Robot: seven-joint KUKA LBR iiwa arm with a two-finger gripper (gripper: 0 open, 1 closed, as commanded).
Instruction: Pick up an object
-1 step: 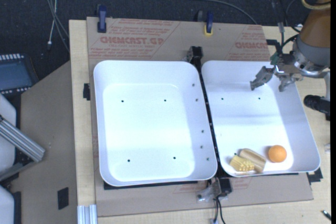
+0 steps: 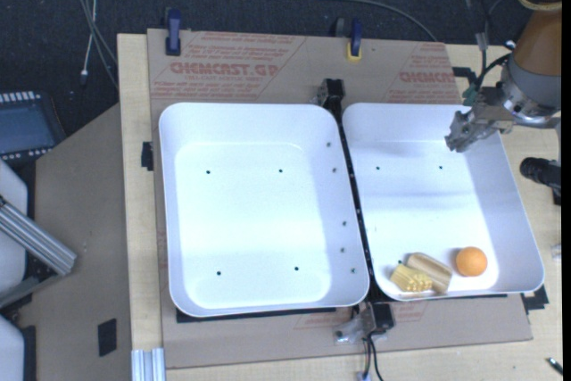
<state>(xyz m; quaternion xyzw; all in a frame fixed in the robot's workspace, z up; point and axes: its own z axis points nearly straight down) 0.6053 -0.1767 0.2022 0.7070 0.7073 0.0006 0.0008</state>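
The gripper (image 2: 461, 138) hangs at the right bin's (image 2: 419, 192) two o'clock, so it should swing to five o'clock and centre squarely over the orange ball (image 2: 471, 261) before dropping.

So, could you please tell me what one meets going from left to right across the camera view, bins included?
Left bin → yellow corn-like piece → tan roll-shaped piece → orange ball → end effector, hovering over the right bin's far right corner.

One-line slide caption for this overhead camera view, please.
End effector hovers over the right bin's far corner, while an orange ball, bread roll and corn piece lie along its near edge.
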